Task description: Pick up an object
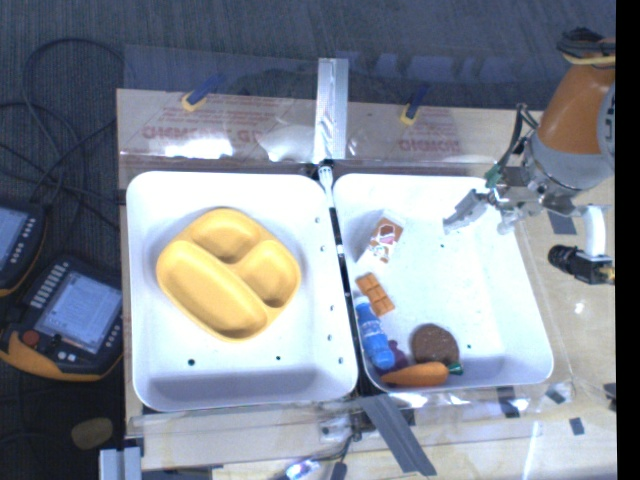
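Tool [480, 211] sits at the right bin's [520, 268] 1 o'clock corner, fingers spread, gripping nothing | I'd steer toward 7 o'clock, drop squarely over the carrot [415, 374] | carrot: orange, tapered, lying flat against the bin's 6 o'clock wall, touching the brown disc [435, 342] | blue bottle [374, 340] just beside.

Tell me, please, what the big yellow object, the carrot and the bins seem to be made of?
Yellow object: probably soft foam or rubber, matte; rounded, puffy lobes with no sharp highlights. Carrot: likely moulded plastic, a toy; uniform orange with a slight sheen. Bins: apparently thin formed plastic, glossy white; rounded corners and bright reflections along the rims.
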`<state>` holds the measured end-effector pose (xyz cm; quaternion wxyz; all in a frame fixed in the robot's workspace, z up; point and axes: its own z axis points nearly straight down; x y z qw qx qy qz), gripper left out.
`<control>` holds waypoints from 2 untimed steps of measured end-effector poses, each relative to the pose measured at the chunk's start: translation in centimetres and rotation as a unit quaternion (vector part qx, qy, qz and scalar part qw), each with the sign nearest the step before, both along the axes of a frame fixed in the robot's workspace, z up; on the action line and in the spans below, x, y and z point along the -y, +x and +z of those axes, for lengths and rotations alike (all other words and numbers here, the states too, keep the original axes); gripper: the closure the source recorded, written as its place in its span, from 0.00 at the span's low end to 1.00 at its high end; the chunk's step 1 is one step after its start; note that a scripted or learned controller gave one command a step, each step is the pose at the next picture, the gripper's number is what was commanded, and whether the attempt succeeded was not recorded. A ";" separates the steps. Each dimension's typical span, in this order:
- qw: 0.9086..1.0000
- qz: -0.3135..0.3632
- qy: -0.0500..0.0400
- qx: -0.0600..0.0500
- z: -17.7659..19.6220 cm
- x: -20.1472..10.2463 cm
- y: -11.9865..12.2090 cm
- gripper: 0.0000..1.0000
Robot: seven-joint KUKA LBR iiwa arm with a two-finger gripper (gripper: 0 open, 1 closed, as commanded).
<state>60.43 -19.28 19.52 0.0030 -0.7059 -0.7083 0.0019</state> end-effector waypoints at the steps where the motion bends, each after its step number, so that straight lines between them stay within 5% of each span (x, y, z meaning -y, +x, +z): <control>1: 1.000 -0.010 -0.002 0.000 -9.1 -5.9 4.7 0.00; 2: 0.997 0.082 -0.001 0.001 -1.5 -13.3 4.5 0.00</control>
